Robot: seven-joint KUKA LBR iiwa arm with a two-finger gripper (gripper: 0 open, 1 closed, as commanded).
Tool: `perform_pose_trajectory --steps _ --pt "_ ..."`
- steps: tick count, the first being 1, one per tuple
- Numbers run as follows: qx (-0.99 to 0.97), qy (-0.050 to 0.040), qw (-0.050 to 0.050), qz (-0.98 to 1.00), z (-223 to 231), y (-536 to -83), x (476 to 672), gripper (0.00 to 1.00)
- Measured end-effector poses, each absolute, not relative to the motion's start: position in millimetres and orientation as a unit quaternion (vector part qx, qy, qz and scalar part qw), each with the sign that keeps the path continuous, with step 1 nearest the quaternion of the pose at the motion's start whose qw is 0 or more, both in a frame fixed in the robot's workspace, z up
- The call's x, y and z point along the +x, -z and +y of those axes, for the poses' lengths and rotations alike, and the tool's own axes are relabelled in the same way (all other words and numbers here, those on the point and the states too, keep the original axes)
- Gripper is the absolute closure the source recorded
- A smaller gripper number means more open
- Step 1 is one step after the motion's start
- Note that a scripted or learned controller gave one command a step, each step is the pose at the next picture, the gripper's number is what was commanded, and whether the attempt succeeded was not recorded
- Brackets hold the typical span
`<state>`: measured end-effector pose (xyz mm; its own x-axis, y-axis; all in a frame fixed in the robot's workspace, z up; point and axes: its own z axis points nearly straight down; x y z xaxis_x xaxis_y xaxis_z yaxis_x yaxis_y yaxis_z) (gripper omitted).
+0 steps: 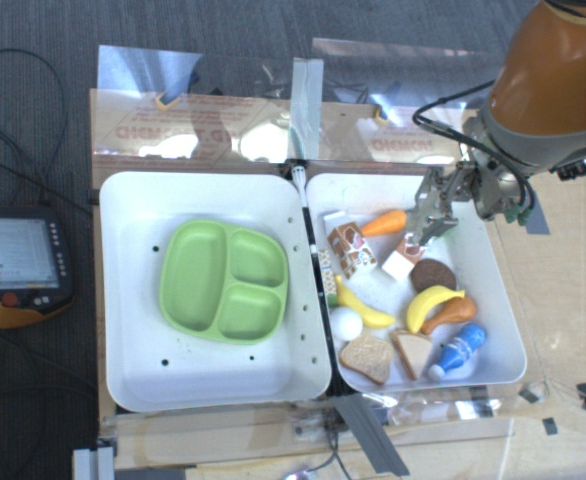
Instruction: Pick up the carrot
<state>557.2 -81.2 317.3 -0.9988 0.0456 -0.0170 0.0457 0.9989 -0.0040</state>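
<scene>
The carrot (pixel 384 223) is a small orange cone lying in the upper part of the right bin (pixel 503 268), its tip pointing left beside a brown patterned carton (pixel 352 248). My gripper (pixel 425 226) hangs just right of the carrot's thick end, fingers pointing down and left. Its fingers stand slightly apart with nothing between them. The carrot lies free on the bin floor.
The right bin also holds a white block (pixel 398 265), a brown round piece (pixel 433 274), two bananas (pixel 428 306), an egg (pixel 347 324), bread slices (pixel 368 358) and a blue bottle (pixel 460 352). A green divided plate (pixel 223 280) sits in the left bin (pixel 133 298).
</scene>
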Motion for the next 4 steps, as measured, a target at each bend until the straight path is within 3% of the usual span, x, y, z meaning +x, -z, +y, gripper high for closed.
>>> perform_pose_trajectory --steps 1,2,3,4 --pt "-0.052 0.0031 0.008 0.999 -135.8 -484.1 539.8 1.0" --pt "-0.344 0.0009 0.002 0.939 -168.6 -485.1 515.8 1.0" --pt "-0.521 -0.0006 0.0 0.854 -224.4 -442.2 492.0 1.0" --pt "-0.644 -0.0026 0.0 0.765 -221.2 -326.6 484.7 1.0"
